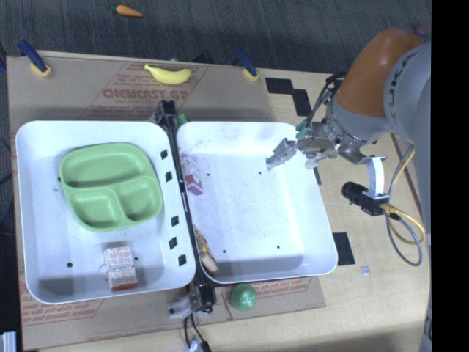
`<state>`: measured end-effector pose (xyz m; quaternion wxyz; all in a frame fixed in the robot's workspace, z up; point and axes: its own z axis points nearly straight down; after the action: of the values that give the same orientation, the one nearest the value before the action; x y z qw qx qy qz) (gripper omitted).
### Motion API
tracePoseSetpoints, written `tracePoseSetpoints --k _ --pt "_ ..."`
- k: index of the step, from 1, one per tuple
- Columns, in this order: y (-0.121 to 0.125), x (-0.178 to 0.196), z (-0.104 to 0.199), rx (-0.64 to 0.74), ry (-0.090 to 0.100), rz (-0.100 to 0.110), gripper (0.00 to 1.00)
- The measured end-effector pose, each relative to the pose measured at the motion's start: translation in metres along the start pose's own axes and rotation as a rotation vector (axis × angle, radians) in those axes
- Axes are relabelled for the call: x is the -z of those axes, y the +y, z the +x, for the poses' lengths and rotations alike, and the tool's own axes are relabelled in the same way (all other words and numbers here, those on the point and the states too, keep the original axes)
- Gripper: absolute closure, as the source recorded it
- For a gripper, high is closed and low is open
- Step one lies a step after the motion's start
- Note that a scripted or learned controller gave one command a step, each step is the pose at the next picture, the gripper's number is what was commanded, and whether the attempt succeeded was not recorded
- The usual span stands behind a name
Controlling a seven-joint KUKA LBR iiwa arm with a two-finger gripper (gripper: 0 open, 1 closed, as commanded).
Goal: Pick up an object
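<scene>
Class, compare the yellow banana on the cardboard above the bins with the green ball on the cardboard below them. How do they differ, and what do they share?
Colour: the banana is yellow, the green ball green.
Shape: the banana is long and curved, the ball round.
Place: the banana lies beyond the far rims of the bins, the ball just below the right bin's near rim.
Shared: both rest on the cardboard, outside both bins.

Arm reaching in from right, orange band showing above wrist, grey link running off upper right edge. Gripper pointing left and slightly down. Finger state unclear from this angle. Nothing seen between them.
</scene>
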<state>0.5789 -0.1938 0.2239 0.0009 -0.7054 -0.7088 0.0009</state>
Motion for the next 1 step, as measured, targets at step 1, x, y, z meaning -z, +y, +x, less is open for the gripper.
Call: tracePoseSetpoints --k 1 --pt "0.0609 -0.0211 -0.0162 0.002 0.001 -0.001 0.00"
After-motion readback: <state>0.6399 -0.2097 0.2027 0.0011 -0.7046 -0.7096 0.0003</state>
